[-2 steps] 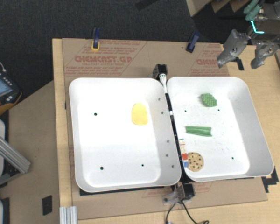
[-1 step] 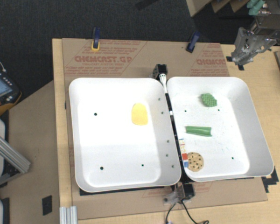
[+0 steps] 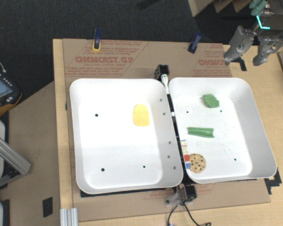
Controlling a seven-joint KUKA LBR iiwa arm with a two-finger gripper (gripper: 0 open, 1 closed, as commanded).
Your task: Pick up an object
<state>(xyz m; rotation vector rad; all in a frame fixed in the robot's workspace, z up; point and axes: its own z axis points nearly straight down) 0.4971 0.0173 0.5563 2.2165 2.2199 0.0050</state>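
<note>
A yellow oval piece (image 3: 141, 115) lies in the left bin (image 3: 85, 126), toward its upper right. In the right bin (image 3: 259, 140) sit a green bumpy lump (image 3: 210, 100) near the back, a green flat strip (image 3: 200, 132) in the middle, and a round cookie (image 3: 196, 163) at the front left corner. My gripper (image 3: 249, 54) hangs at the upper right, above the cardboard behind the right bin, apart from every object. Its two grey fingers (image 3: 236, 48) stand spread, open, with nothing between them.
Both bins rest on a brown cardboard sheet (image 3: 108, 58) held by blue clamps (image 3: 97, 39) at the back. A black clip (image 3: 161, 72) joins the bins at the top, another (image 3: 185, 193) at the front. A small red and blue tag (image 3: 187, 159) lies beside the cookie.
</note>
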